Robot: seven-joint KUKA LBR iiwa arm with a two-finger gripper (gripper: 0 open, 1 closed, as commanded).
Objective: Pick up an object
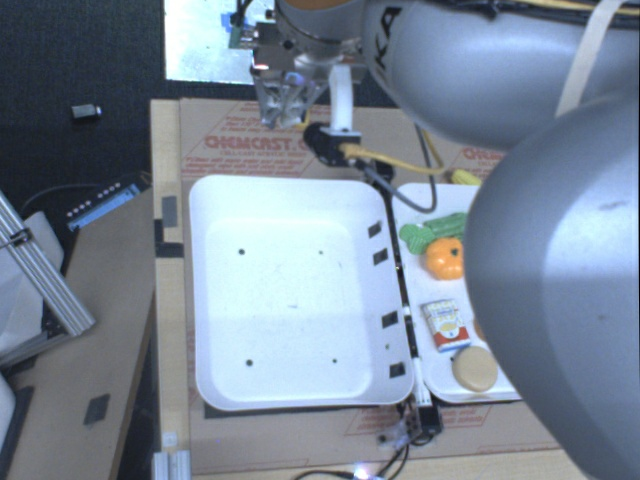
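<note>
hand (pixel 283 103): seen above the far edge of the counter (pixel 250 138), beyond the left bin (pixel 215 298); finger state cannot be told, nothing seen held
right bin (pixel 425 368): partly hidden by the arm (pixel 520 78)
objects: green piece (pixel 432 232), orange piece (pixel 446 258), small carton (pixel 445 325), tan round piece (pixel 474 369), all lying in right bin
</note>
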